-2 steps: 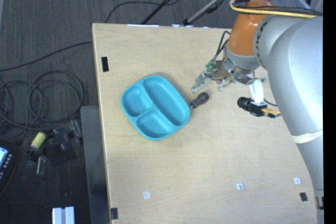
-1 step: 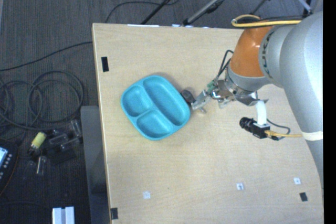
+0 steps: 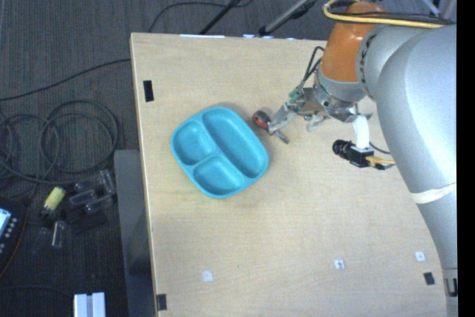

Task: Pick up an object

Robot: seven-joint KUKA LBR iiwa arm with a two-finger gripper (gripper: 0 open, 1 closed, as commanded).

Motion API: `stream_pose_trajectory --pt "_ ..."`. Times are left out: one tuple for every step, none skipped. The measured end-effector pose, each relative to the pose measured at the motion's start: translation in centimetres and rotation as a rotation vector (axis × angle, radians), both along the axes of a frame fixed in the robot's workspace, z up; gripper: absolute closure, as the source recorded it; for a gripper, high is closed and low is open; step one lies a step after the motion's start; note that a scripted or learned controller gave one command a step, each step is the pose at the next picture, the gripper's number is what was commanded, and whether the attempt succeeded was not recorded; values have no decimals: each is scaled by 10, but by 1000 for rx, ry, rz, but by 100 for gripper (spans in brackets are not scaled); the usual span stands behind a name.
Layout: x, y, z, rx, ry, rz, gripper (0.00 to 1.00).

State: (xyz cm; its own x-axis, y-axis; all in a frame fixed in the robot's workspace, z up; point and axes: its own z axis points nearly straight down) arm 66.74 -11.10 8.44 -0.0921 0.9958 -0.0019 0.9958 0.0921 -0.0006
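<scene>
Surface: I see a pale wooden bench top (image 3: 297, 234) that takes most of the view, with dark carpet and black cables to its left.
Arm: the grey arm with the orange band (image 3: 345, 48) comes in from the right side and bends down toward the middle of the bench top.
Gripper: the two-finger metal gripper (image 3: 276, 124) is low over the surface, pointing to the left, just right of the tray.
Jaws: I cannot tell how far they stand apart; the tips are too small and blurred for me.
Task object: a small round object, reddish-brown with a dark middle (image 3: 260, 119), lies on the bench top, right at the tips of the gripper and just beside the tray's upper right edge. I cannot say if the gripper has hold of it.
Tray: a light blue plastic tray with three compartments (image 3: 220, 152) lies tilted on the bench top, left of the gripper.
Other: a small black and white part with yellow wire (image 3: 358, 149) sits under the wrist.
</scene>
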Motion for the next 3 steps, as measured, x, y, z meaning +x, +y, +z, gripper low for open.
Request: stream_pose_trajectory --pt "2 3 12 4 -6 2 100" --pt "2 3 12 4 -6 1 0" --pt "-50 9 0 2 0 7 0"
